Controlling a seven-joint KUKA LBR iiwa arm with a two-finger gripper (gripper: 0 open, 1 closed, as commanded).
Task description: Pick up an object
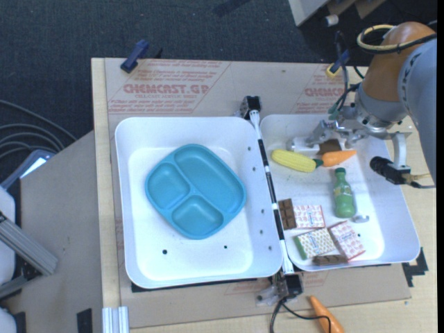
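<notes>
Over the right bin (399, 207), tool (331, 146) touches the carrot (338, 157)

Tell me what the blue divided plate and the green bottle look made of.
Blue divided plate: looks like matte moulded plastic, one even colour with soft rounded compartment walls. Green bottle: probably glossy plastic, with a bright highlight along its side; could be a toy.

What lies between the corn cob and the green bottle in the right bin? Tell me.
In the camera view, the carrot lies between the corn cob and the green bottle, its orange tip just above the bottle's cap, touching or nearly touching the corn's right end.
</notes>
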